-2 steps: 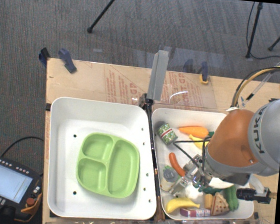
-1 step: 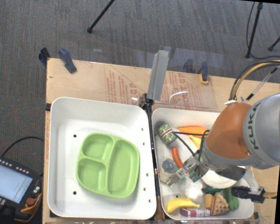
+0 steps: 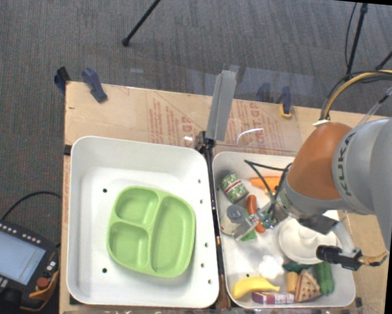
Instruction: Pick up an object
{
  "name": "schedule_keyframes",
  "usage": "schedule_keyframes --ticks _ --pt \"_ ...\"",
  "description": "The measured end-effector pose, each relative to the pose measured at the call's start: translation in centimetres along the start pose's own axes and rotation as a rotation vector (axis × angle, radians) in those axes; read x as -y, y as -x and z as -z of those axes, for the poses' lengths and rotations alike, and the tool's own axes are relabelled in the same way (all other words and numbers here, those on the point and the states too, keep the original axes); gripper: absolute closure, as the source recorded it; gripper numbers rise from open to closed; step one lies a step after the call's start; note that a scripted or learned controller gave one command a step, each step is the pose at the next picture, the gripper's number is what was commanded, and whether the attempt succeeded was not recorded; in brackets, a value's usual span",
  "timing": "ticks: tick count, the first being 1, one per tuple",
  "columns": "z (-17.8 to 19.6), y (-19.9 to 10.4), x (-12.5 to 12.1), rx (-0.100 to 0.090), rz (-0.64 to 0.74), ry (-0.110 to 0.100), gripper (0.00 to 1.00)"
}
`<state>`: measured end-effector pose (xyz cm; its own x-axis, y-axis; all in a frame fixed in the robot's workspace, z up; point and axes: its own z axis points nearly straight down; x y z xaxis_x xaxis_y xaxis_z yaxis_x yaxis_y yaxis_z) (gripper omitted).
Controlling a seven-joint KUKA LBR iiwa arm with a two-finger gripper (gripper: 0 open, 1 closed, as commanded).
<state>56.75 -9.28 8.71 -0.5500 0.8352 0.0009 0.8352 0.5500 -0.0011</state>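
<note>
The right bin (image 3: 349, 268) holds several toy foods. A green can (image 3: 233, 186) lies near its left wall, with a red sausage (image 3: 252, 204) and an orange carrot (image 3: 267, 182) just to its right. My gripper (image 3: 248, 227) is low in the bin's left-middle, right below the sausage and the can. A white bowl (image 3: 298, 242) sits to the gripper's right. Along the front lie a yellow banana (image 3: 252, 286), a small box (image 3: 273, 298), a sandwich wedge (image 3: 306, 288) and a green cucumber (image 3: 324, 278). The wrist hides whatever lies under the gripper.
The left bin (image 3: 89, 176) carries a green divided plate (image 3: 152, 230). A grey upright post (image 3: 220, 110) stands behind the seam between the bins. The arm's orange band (image 3: 318, 169) hangs over the right bin's back half. A tablet (image 3: 4, 257) lies at lower left.
</note>
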Motion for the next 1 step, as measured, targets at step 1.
schedule_keyframes --ticks 1 --pt "0.11 3.22 -5.71 0.002 0.129 0.001 0.0"
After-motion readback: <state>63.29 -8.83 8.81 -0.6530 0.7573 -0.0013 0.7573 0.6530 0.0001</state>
